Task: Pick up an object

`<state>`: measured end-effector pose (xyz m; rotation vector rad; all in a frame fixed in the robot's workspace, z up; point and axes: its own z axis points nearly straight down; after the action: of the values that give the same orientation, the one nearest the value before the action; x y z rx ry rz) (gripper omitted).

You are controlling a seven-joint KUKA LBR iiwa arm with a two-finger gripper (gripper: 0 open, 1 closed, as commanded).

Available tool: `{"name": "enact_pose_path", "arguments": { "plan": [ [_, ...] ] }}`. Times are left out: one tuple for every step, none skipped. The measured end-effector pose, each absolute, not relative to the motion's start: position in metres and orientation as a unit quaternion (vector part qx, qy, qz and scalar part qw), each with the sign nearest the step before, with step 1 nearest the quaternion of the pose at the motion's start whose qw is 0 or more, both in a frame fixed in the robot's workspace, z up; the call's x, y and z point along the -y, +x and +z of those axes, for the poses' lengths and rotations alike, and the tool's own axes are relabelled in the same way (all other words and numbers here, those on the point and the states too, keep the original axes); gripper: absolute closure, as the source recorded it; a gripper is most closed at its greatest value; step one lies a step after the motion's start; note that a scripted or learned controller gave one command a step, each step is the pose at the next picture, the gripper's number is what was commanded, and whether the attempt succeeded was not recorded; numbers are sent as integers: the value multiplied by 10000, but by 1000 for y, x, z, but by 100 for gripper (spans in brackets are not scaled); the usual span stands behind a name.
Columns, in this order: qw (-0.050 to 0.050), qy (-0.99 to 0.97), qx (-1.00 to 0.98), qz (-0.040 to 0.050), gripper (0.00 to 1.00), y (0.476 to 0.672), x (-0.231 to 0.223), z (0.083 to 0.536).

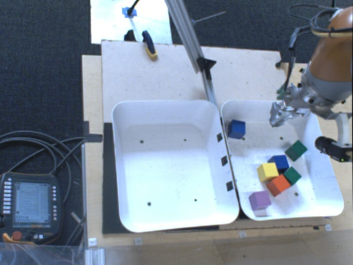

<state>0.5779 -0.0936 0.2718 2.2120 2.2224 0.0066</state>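
While the arm (331, 54) reaches in from the right, its tool (280, 115) hangs over the back part of the right bin (325, 200), with nothing visibly between its tips; can't tell whether it's apart or together, too small and blurred. All blocks sit in the right bin. A blue block (236, 128) sits alone near the bin's left wall, left of the tool and apart from it. A dark green block (296, 149) lies toward the right side, below the tool. Nearer the front is a tight cluster: a second blue block (279, 162), a yellow block (267, 171) just left of it and touching, an orange block (278, 185) just in front of the yellow, and a smaller green block (292, 175) on the orange one's right. A purple block (260, 201) sits at the front, just in front-left of the orange. The left bin (165, 170) sits beside the right one, walls touching, both on the tabletop (165, 70). A metal pole (187, 29) slants down to the seam between the bins. A pendant (30, 206) with cables lies on the floor at far left.
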Motion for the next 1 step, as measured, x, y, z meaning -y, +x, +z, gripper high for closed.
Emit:
{"name": "enact_pose_path", "arguments": {
  "plan": [
    [4,7037,-7105,14,100,581,48,273]
  ]
}}
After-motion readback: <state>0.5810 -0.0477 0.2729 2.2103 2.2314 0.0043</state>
